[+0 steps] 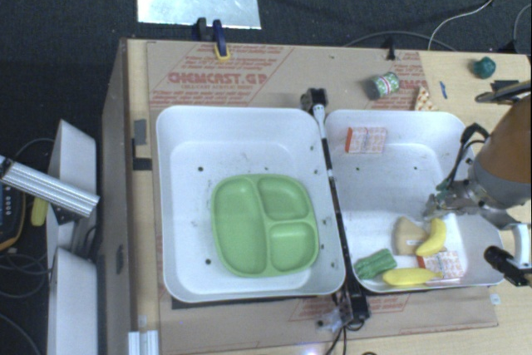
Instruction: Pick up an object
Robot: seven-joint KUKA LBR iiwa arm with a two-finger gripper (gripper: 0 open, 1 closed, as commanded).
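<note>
- Grey arm with the orange band (509,154) is reaching in from the right, over the right shallow white plastic bin (399,129).
- Its pincer (446,205) is hanging low at the bin's right side, just above a small curved yellow banana-shaped toy (433,238); too blurred and hidden by the wrist, so cannot tell how the pincer is set, and nothing is visibly held in it.
- Likely target: that yellow toy, lying in the near right part of the right bin, touching a tan rounded lump (406,234).
- Also crowding there: a long yellow piece (411,277) along the near wall, a green ridged block (375,263), a flat red-and-white printed packet (447,263).
- A second red-and-white carton (366,140) is lying alone at the far side of the same bin, well apart from the cluster.
- Left bin (241,125) is carrying a pale green three-compartment plastic tray (265,224).
- Doing it well, my read: come straight down centred on the toy's curve, closing across its narrow width, not along it.
- Risk: the tan lump is touching, so an off-centre descent is likely nudging both or pinching neither.
- The lone carton is looking like the easier pick if the cluster grasp slips.
</note>
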